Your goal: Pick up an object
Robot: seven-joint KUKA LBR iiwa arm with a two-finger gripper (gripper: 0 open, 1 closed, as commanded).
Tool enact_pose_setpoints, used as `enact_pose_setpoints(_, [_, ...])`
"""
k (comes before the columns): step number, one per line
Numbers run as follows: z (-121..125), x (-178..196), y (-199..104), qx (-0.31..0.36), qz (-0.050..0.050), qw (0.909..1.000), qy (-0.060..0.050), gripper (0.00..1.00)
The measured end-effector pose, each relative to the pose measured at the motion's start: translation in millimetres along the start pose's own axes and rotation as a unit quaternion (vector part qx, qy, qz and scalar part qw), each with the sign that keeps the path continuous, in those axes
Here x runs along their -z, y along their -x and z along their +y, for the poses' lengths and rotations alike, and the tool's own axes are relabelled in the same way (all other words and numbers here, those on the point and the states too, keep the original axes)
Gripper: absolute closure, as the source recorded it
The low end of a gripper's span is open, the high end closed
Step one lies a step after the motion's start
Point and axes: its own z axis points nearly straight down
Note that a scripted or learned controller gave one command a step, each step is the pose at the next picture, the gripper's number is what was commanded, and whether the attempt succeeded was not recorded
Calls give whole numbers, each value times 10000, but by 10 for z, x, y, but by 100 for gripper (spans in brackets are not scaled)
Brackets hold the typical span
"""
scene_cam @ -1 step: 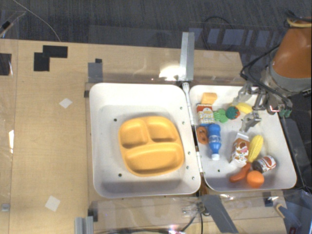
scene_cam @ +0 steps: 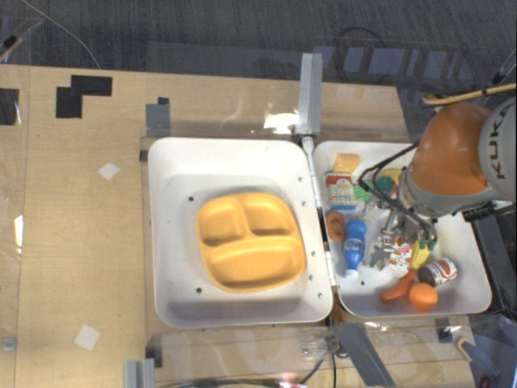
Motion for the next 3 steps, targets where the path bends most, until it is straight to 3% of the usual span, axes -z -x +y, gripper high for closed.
enact_pose_setpoints(1, [162, -121, 405, -2645, -105, 9643, -21, 0])
enact_pose_setpoints(2, [237, -128, 574, -4624, -90, 8866, 25, 0])
enact_pose_setpoints(3, [246, -19, 607, -4586, -132, 8885, 30, 100])
